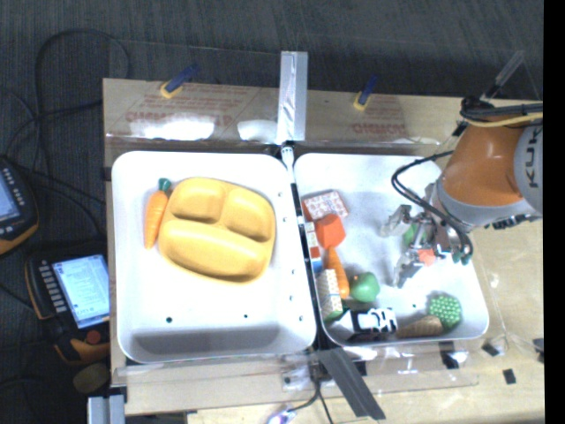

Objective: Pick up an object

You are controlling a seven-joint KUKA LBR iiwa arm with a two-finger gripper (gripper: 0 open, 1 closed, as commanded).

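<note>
At right of the frame, the gripper [402, 247] hangs over the right bin [459, 321], its 2 fingers spread apart and holding nothing. Just left lie a green ball [364, 284] and an orange block [329, 232].

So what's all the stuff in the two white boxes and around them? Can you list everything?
left bin: one, white, left half of the bench
right bin: one, white, right half of the bench
sectioned plate: one, yellow, in the left bin
toy carrot: one, orange with green top, by the plate's left edge
orange block: one, orange, right bin near the divider
patterned card: one, red and white, just behind the block
green ball: one, green, right bin's front middle
bumpy ball: one, green, right bin's front right corner
clips: two, blue and yellow, on the back board
handheld screen: one, dark, left of the bench
arm: one, grey and orange, from the right
gripper: one, metal, over the right bin
</note>
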